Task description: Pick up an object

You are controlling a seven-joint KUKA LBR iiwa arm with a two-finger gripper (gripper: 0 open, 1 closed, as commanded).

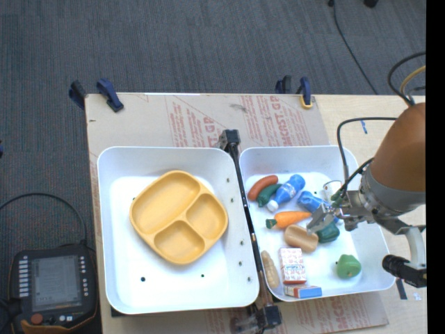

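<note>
A: Cardboard, printed red, covers the bench; dark grey carpet lies behind, toward the frame's top.

B: And the bins?

A: The shallow white left bin holds a glossy yellow three-compartment plastic plate. The white right bin is crowded with toy food.

B: The gripper?

A: The metal two-finger gripper sits over a dark green rounded toy, beside an orange toy carrot. Whether it grips, I cannot tell.
</note>
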